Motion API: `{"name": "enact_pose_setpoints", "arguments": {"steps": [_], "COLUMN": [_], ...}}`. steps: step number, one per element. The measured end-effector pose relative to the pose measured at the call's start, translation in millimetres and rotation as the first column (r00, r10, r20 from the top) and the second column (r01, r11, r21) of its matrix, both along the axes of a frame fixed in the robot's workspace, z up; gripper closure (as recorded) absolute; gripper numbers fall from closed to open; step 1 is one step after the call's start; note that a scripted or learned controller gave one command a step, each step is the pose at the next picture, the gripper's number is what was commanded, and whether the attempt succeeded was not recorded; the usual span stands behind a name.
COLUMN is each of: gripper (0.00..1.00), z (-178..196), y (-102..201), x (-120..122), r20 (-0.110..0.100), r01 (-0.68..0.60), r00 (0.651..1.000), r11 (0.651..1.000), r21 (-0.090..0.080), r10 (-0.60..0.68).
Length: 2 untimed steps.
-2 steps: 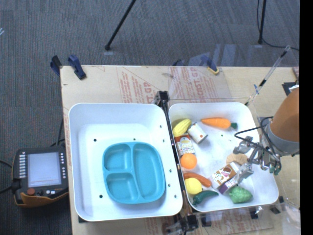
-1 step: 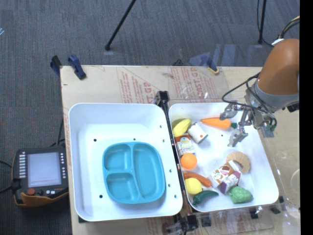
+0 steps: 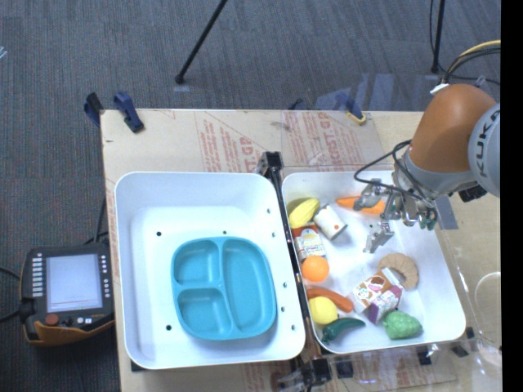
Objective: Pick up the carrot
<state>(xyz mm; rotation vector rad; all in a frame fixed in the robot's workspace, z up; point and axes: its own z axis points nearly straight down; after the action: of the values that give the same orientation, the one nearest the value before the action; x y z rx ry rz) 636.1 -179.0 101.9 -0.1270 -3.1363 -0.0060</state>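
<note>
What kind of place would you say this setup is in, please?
Most likely a robotics lab: a robot arm reaches over two white bins on a cardboard-covered bench, a teach pendant sits beside it, and tripod legs stand on carpet.

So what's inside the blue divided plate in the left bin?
Nothing lies in the blue divided plate: all three compartments show bare. The bin floor beneath it is covered.

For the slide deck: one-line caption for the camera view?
Gripper hovers over right bin of toy food; carrot lies near its left wall.
</note>
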Motion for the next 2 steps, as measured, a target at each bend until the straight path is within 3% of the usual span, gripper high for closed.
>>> {"name": "enact_pose_setpoints", "arguments": {"steps": [1, 2], "gripper": [1.00, 0.00], "z": [14.6, 14.1], "y": [1.1, 1.7], "x": [3.9, 3.8], "r20": [0.011, 0.010], "r01": [-0.004, -0.005], "r00": [1.000, 1.000], "r11": [1.000, 1.000], "r21": [-0.003, -0.002], "r10": [0.004, 0.005]}}
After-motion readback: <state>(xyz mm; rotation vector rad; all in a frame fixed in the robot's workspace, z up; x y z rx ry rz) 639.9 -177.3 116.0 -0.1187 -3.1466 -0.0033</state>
